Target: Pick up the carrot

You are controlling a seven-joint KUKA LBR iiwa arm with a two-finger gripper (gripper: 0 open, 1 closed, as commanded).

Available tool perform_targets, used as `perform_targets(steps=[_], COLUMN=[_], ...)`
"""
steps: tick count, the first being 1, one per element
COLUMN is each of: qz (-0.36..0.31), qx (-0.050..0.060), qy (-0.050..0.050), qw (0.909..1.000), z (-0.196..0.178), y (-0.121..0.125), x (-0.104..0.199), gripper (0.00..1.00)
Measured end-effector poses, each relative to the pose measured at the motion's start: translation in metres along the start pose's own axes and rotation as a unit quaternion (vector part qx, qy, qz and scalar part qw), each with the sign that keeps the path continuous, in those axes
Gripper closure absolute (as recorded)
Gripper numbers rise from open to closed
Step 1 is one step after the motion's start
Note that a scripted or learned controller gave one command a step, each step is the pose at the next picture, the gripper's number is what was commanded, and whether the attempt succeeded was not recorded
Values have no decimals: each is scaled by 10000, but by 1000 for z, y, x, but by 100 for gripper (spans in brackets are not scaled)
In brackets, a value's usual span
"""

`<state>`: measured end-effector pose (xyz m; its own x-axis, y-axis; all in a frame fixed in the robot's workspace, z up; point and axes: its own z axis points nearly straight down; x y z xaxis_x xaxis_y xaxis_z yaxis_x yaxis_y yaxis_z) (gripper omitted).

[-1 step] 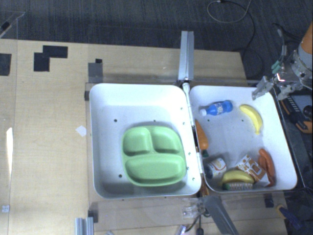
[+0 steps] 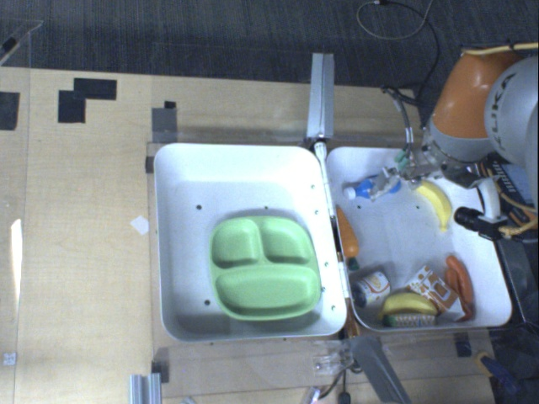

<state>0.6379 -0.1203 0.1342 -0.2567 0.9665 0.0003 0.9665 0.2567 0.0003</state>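
The carrot (image 2: pixel 345 235) is a short orange piece lying against the left wall of the right bin (image 2: pixel 504 310), its length running along the divider. My gripper (image 2: pixel 399 172) hangs over the back of the right bin, up and to the right of the carrot and well apart from it. It sits just beside a small blue and white bottle (image 2: pixel 369 188). The grey arm with its orange band (image 2: pixel 472 99) comes in from the right.
The right bin also holds a banana (image 2: pixel 435 203) near the gripper, a second banana (image 2: pixel 409 303) at the front, a small can (image 2: pixel 371 286), a printed packet (image 2: pixel 430 285) and a reddish-orange sausage-like item (image 2: pixel 460 281). A green divided plate (image 2: pixel 264 267) lies in the left bin (image 2: pixel 181 183).
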Motion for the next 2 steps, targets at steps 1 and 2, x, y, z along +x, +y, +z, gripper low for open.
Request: perform_targets(steps=[1,2], qz=[108,104], qx=[-22,-34], qy=[-8,-11], qw=[9999,9999], z=[41,32], y=[-51,-49], x=[40,39], gripper=[0,100])
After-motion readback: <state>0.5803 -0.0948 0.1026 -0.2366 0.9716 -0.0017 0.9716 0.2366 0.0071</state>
